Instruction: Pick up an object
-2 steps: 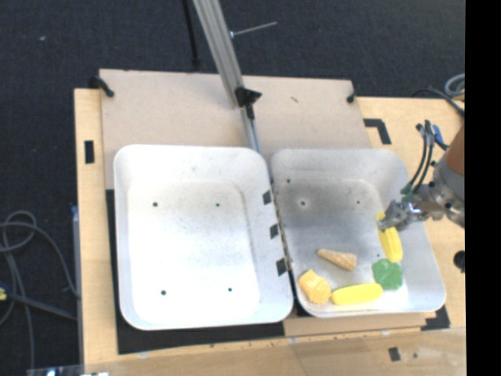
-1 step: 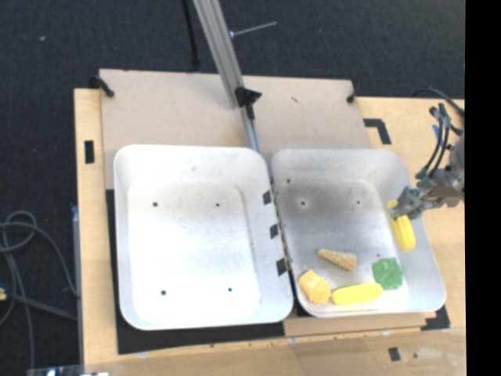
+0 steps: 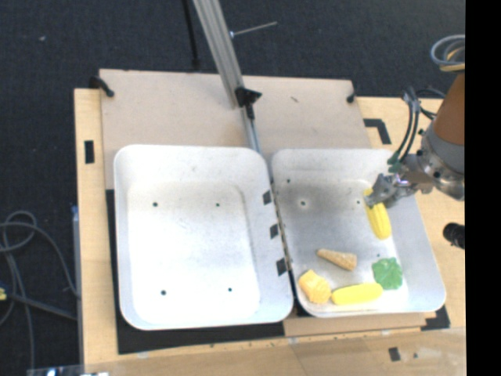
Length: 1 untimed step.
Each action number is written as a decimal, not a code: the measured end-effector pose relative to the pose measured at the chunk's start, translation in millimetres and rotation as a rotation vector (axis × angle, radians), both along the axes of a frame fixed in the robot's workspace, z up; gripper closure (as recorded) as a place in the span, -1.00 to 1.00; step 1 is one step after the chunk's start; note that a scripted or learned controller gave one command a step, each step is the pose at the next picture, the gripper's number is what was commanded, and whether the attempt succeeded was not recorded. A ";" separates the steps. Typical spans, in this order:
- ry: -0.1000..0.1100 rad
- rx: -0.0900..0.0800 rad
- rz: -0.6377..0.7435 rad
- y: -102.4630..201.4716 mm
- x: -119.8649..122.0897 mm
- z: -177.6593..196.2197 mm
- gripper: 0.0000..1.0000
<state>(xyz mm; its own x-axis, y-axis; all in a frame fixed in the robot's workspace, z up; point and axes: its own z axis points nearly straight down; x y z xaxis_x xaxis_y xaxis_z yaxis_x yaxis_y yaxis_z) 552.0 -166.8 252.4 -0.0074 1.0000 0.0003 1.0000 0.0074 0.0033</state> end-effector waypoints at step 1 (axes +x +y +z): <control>0.000 0.001 0.001 59.3 16.6 5.6 1.00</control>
